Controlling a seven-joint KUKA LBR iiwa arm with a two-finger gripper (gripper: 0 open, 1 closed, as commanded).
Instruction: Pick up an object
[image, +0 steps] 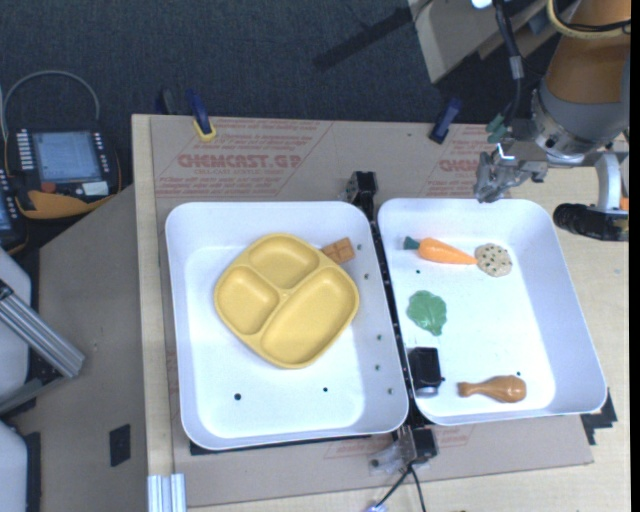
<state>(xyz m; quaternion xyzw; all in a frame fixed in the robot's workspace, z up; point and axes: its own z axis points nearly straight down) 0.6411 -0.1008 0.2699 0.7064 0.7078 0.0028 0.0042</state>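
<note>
The right bin (560, 300) holds an orange carrot (444, 253) with a green top, a round cookie (493, 260), a green leafy piece (428, 311), a small black block (425, 367) and a brown drumstick (493, 389). My gripper (492, 186) hangs above the far edge of that bin, beyond the cookie and carrot, with nothing between its fingers that I can see. The arm with its orange band (590, 60) comes in from the upper right.
The left bin (200, 380) carries a yellow three-compartment plate (287, 298) and a small brown piece (339, 250) at the plate's far right corner. A black clamp (362, 186) sits between the bins at the back. A handheld pendant (62, 165) lies off the bench, far left.
</note>
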